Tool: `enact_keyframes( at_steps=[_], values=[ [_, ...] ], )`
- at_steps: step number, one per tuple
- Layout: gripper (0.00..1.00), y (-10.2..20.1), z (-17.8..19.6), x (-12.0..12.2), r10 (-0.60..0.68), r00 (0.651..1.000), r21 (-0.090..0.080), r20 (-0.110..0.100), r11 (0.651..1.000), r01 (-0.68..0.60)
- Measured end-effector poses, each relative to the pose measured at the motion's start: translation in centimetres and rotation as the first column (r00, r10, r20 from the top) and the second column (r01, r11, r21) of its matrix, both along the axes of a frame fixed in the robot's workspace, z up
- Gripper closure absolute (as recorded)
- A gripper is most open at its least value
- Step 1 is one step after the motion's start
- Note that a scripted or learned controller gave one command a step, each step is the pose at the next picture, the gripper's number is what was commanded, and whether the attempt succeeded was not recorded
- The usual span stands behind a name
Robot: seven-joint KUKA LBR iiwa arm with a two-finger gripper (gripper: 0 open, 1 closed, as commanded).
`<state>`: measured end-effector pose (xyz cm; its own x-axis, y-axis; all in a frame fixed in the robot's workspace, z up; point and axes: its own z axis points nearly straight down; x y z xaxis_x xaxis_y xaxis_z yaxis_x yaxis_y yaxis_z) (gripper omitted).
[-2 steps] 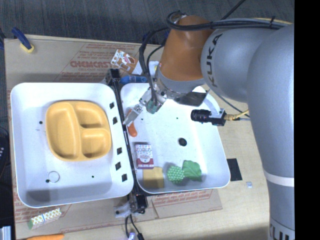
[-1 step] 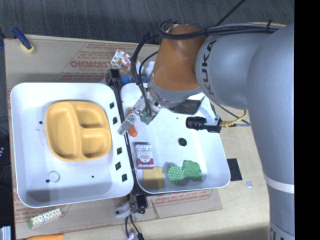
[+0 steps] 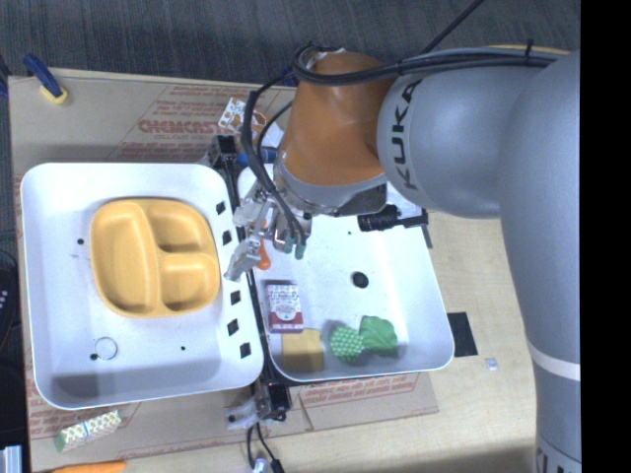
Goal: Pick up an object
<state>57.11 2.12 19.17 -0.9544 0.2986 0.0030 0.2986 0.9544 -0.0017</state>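
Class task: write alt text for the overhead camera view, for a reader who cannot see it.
A grey arm's gripper hovers over the right white bin, which holds a small red-and-white packet, a yellow block and a green knobbly toy. The left white bin holds a yellow divided tray.

A robotics lab bench: cardboard sheet [image 3: 177,116] laid flat under two white bins [image 3: 49,264], KUKA-branded industrial arm [image 3: 463,136] trailing black cables [image 3: 473,13], dark carpet [image 3: 148,18] behind, assorted test objects like a yellow divided tray [image 3: 153,256].

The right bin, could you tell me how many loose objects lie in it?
3: a red-and-white packet, a yellow block below it, and a green toy beside that. The arm may hide more.
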Motion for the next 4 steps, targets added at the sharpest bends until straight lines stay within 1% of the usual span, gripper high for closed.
enact_keyframes(
  at_steps=[1,2,3,4],
  values=[
    [0.00,-0.7,0.0,-7.5,0.125,0.992,0.000,0.001,0.992,-0.125],
    [0.00,0.4,0.0,-6.9,0.649,0.761,0.000,0.004,0.761,-0.649],
    [0.00,-1.7,0.0,-3.7,0.867,0.499,0.000,0.004,0.499,-0.867],
    [0.00,0.3,0.0,-2.2,0.902,0.432,0.000,0.004,0.432,-0.902]
  ],
)
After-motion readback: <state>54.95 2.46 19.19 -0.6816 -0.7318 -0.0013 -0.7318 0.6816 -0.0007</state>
